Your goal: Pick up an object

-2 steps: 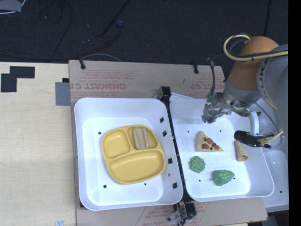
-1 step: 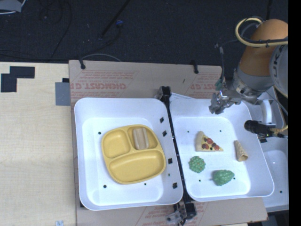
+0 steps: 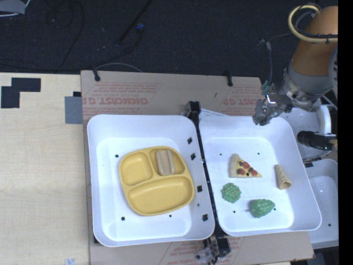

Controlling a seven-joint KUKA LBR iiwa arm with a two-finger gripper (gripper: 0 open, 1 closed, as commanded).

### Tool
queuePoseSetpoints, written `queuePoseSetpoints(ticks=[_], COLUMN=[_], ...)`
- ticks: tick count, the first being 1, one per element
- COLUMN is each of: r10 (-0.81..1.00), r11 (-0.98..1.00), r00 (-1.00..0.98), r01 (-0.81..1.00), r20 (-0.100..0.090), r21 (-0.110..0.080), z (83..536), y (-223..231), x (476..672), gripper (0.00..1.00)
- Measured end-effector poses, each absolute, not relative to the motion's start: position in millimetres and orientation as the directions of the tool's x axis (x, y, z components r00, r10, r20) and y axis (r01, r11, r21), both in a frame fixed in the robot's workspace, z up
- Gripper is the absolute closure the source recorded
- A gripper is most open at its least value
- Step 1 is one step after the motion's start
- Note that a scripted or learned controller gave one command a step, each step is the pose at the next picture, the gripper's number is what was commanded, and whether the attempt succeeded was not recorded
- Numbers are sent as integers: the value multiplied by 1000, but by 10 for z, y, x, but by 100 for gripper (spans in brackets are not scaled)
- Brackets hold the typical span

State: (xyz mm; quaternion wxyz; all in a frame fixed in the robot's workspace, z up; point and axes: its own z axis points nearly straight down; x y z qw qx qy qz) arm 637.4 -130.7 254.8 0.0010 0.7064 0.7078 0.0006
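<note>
- End effector (image 3: 265, 115) hovers over the right bin's (image 3: 309, 203) far rim; I cannot tell its state.
- Pizza slice (image 3: 243, 168) and other toys lie ungrasped; picking remains.

single fixed camera above bench, angled down over both bins (image 3: 105, 148).

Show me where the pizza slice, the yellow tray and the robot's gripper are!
pizza slice (image 3: 243, 167), camera view, on the middle of its topping.
yellow tray (image 3: 160, 194), camera view, on the floor of its big compartment.
gripper (image 3: 263, 116), camera view, at its dark fingertips, over the right bin's far edge.
</note>
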Motion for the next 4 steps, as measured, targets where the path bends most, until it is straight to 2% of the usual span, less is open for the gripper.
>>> queuePoseSetpoints(ticks=[1,2,4], r10=[1000,1000,1000], r11=[4,5,5], r00=[-4,-5,-5], r01=[1000,1000,1000], r20=[2,2,2], r21=[-5,-4,-7], z=[2406,2470,2216], y=[-812,-288,700], x=[6221,6111,6051], gripper=[100,100,100])
